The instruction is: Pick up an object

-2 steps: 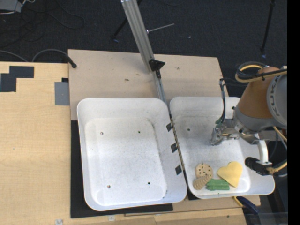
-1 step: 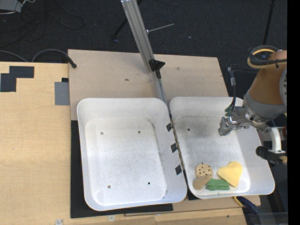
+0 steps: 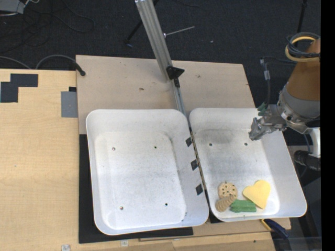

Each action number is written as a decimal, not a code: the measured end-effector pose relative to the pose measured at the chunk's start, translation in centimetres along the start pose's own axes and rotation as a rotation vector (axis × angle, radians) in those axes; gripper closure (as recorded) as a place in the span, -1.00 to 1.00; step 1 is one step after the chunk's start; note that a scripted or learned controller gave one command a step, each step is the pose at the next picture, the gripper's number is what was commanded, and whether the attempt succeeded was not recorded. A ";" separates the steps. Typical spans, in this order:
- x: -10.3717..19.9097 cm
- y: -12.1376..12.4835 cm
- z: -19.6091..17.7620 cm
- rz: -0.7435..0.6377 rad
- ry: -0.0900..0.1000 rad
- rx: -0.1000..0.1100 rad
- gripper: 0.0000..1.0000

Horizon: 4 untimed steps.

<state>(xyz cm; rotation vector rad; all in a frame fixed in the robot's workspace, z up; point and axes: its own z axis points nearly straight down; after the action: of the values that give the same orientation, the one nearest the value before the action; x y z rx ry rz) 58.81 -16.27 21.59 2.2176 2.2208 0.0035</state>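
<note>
Dark carpet with loose cables surrounds a plywood bench carrying two shallow white bins side by side, an aluminium post rising at 12 o'clock between them. Camera view: left bin holds nothing I can make out beyond small dark specks on its floor. Right bin holds three objects clustered at about 6 o'clock of its floor: one yellow heart-shaped piece, one green flat piece touching its lower edge, one tan cookie-like piece just beside them on the left. The gripper sits at roughly 2 o'clock of the right bin, near the far right wall, well apart from the cluster; whether it is apart or together cannot be told, and nothing visible is in it. Judgement: pick not yet made. Risks: the three pieces crowd each other, so a descent may shove neighbours or catch two; flat pieces near the bin wall may slip free.
</note>
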 end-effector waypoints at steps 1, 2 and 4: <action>0.6 0.5 -4.6 0.000 0.000 0.000 1.00; 0.5 0.5 -7.1 0.000 0.000 0.002 1.00; 9.5 2.8 -3.7 -0.002 0.003 0.009 1.00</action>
<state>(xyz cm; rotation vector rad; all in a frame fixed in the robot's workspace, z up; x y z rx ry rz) 61.63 -6.72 25.25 2.2211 2.2287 -0.0027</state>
